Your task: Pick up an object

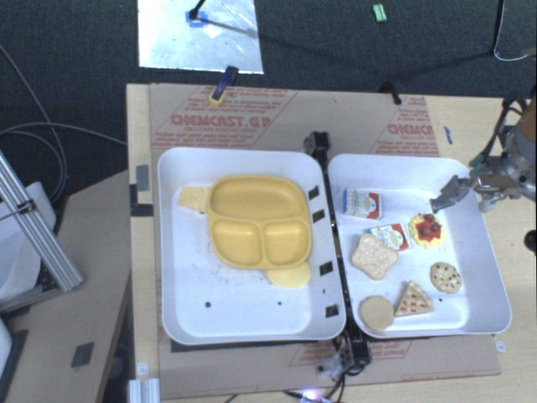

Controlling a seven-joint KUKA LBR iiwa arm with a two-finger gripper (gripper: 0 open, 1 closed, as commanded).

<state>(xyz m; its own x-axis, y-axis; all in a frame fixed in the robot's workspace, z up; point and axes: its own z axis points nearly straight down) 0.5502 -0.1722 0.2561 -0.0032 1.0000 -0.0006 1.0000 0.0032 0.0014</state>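
Note:
My gripper (464, 200) hangs over the right bin's (495, 296) far right part, its fingers apart and nothing between them. One fingertip (442, 198) points down-left, just above and right of a yellow tart with red fruit (426, 230). Other toy foods lie in that bin: a white milk carton (362, 202), a small packet (390, 237), a toast slice (373, 256), a chip cookie (445, 277), a pizza slice (413, 300) and a round tan biscuit (377, 312).
The left bin (180, 309) holds a yellow divided plate (258, 221), a pale yellow square (194, 198) by its left edge and a yellow disc (290, 275) below it. A black divider (329, 225) runs between the bins. The arm (516, 162) enters from the right.

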